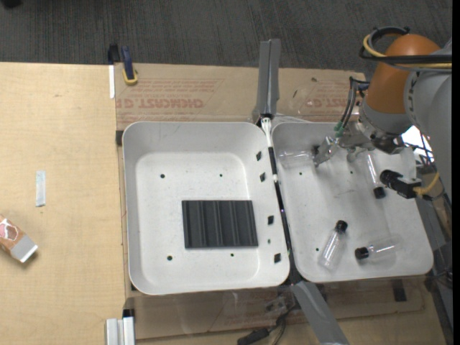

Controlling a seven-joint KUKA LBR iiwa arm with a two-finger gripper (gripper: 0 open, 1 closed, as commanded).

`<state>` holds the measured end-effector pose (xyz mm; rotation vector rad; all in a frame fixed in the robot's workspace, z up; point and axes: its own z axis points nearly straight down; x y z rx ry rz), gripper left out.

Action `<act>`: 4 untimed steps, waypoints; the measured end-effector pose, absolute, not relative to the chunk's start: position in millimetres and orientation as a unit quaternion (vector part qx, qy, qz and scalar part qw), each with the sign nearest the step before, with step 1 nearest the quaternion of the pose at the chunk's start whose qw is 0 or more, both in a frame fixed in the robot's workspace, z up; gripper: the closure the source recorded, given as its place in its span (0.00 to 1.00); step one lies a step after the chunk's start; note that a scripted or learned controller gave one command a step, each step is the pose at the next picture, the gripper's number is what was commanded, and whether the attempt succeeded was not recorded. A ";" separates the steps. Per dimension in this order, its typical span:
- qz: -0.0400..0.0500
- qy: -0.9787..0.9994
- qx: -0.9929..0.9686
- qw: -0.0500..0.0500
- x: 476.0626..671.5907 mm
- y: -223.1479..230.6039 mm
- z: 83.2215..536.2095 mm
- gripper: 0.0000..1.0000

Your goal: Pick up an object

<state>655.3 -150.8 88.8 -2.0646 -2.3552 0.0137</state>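
Clear vial (333, 243) lying slantwise, cap up-right

Two bins seen in white: left bin (144, 192), right bin (402, 261). Ribbed panel (220, 223), black with lengthwise grooves, lying in left bin. Two clear vials with black caps, first vial (333, 243) and second vial (374, 251), showing at 5 o'clock in right bin. Arm (424, 85) showing grey, orange band (399, 70) above wrist. Bench (57, 121) showing pale wood. Cardboard (187, 95) showing brown with red print.
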 end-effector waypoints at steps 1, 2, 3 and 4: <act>-0.001 -0.751 -0.660 0.008 658.7 -180.7 91.2 0.00; 0.000 -0.751 -0.660 0.003 659.0 -184.0 100.8 1.00; 0.001 -0.751 -0.660 0.004 658.4 -183.4 100.2 0.00; 0.000 -0.758 -0.652 -0.001 639.7 -201.2 92.3 0.00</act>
